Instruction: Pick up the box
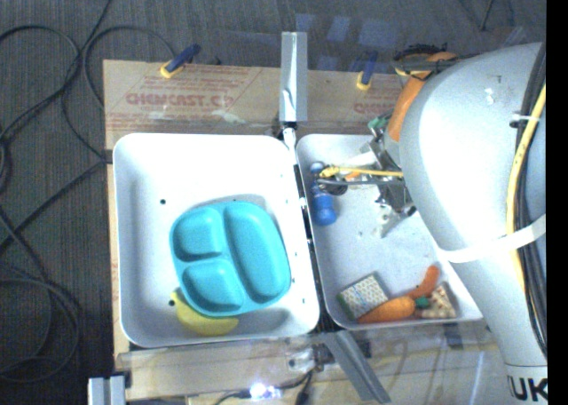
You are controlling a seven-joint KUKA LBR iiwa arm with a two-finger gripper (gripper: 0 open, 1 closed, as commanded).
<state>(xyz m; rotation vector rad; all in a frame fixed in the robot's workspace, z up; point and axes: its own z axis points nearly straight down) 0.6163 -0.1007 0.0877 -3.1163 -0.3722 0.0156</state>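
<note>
Pincer (pixel 387 188) metallic above right bin (pixel 330 305), flat patterned box (pixel 363 293) near front wall

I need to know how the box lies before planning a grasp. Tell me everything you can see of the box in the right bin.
The box is small, flat and rectangular, with a finely patterned grey-green top; its material cannot be told. It lies flat and turned at a slant near the front of the right bin. A carrot lies against its front right edge. The gripper is farther back in the bin, apart from the box.
</note>
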